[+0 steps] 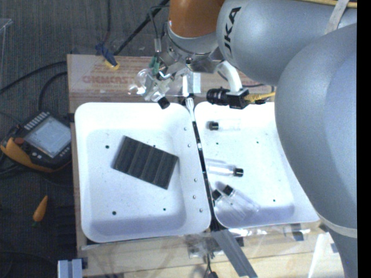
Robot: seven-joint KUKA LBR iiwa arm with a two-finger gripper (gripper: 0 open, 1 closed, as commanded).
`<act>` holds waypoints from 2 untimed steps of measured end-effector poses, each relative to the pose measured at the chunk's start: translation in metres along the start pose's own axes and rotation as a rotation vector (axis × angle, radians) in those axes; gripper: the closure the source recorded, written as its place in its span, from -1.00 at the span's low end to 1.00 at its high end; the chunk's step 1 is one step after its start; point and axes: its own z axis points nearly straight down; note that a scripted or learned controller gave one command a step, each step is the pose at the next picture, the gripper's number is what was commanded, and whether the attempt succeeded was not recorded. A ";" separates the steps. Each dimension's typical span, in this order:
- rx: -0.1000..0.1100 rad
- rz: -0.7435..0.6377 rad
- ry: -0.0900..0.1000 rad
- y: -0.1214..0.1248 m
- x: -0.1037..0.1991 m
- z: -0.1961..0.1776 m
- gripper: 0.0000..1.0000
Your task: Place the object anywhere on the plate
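Fingers [175, 102] apart, empty, above the left bin's [93, 132] far-right rim; dark plate [144, 161] well clear.

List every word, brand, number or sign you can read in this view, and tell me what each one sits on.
"KA": black letters on the grey arm housing; the start of the word is cut off behind the orange band.
Faded red printing on the brown cardboard sheet behind the bins: too blurred to read.
Lit screen of the orange-edged handheld pendant left of the bench: too small to read.
No text on the dark ribbed rectangular plate.
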 end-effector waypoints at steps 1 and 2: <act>-0.001 -0.147 -0.001 0.036 0.063 0.065 1.00; -0.003 -0.558 0.000 -0.011 0.099 0.008 1.00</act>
